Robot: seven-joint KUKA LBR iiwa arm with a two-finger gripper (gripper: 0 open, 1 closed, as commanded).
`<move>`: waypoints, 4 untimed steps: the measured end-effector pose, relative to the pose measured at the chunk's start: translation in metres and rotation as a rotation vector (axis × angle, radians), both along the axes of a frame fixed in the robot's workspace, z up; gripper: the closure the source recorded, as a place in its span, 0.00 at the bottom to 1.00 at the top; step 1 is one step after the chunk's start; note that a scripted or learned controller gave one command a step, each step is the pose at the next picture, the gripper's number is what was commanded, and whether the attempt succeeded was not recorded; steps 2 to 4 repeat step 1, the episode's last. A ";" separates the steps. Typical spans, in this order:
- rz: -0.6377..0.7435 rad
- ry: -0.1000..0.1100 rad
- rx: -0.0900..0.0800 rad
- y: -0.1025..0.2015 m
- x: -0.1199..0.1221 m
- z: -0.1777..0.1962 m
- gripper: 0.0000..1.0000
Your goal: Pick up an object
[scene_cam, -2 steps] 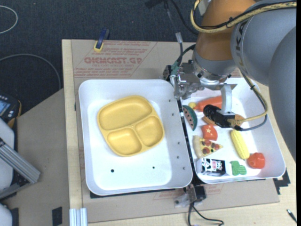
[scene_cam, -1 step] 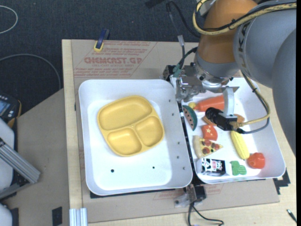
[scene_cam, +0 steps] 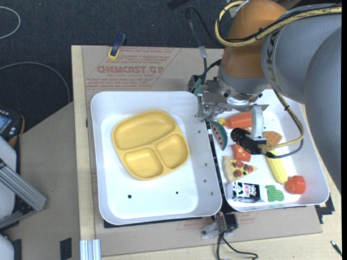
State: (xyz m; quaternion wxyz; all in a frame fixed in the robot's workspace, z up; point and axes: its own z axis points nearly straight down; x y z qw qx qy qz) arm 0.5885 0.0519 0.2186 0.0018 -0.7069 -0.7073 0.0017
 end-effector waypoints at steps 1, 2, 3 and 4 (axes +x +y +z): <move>0.001 -0.009 -0.001 -0.004 0.009 0.016 1.00; 0.001 -0.009 -0.001 -0.004 0.009 0.016 1.00; 0.001 -0.009 -0.001 -0.004 0.009 0.016 1.00; 0.001 -0.009 -0.001 -0.004 0.009 0.016 1.00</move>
